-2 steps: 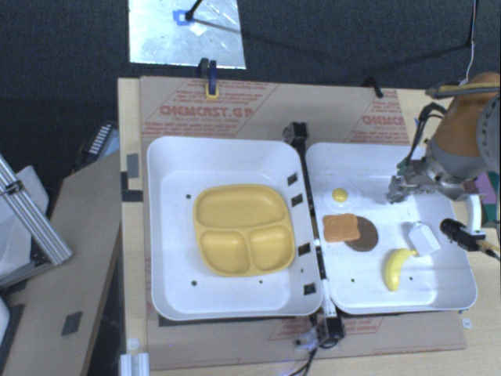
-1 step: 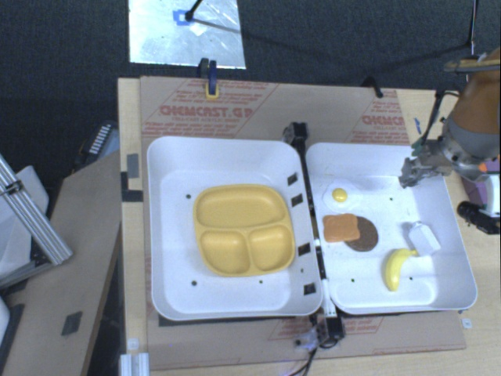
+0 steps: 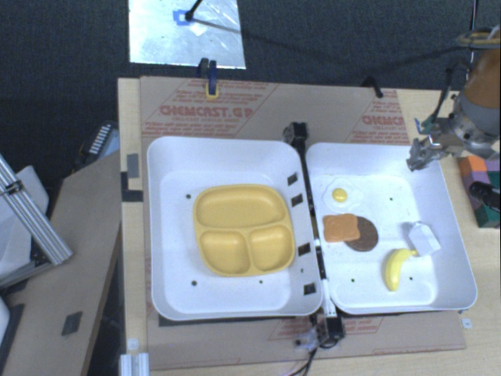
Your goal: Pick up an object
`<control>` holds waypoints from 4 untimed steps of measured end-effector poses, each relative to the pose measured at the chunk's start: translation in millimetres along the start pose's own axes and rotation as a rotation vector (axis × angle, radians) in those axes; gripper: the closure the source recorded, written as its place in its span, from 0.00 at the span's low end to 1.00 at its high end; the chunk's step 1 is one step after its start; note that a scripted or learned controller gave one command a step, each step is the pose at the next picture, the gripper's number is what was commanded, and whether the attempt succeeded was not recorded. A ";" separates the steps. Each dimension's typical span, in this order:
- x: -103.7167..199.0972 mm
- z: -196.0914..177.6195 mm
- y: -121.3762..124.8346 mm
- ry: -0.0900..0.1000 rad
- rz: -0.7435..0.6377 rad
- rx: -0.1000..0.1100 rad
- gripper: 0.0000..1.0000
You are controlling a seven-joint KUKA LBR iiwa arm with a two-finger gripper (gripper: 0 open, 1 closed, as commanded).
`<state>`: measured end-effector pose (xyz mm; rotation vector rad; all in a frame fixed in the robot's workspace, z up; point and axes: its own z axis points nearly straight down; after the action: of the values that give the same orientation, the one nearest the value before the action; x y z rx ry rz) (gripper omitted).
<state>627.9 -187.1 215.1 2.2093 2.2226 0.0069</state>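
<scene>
The right bin [image 3: 446, 210] holds a fried egg [image 3: 340, 195], an orange toast slice [image 3: 340, 227] lying on a brown round patty [image 3: 365, 236], a yellow banana [image 3: 396, 268] and a small white carton [image 3: 423, 238]. My gripper [image 3: 420, 154] hangs over the right bin's far right corner, above its rim and well away from the food items. I see nothing between its fingers.
The left bin [image 3: 164, 171] carries a yellow three-compartment tray [image 3: 243, 229]. A black divider with clips [image 3: 305, 210] runs between the bins. Coloured blocks [image 3: 481, 182] sit outside the right bin at the right edge. A silver sheet [image 3: 188, 22] lies beyond the bench.
</scene>
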 end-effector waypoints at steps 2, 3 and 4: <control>43.3 -60.4 7.9 0.003 -0.003 0.005 1.00; 101.1 -61.3 10.7 0.004 -0.004 0.006 1.00; 157.5 -56.9 20.9 0.004 -0.004 0.006 1.00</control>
<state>647.4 -29.3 271.8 2.2094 2.2321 0.0048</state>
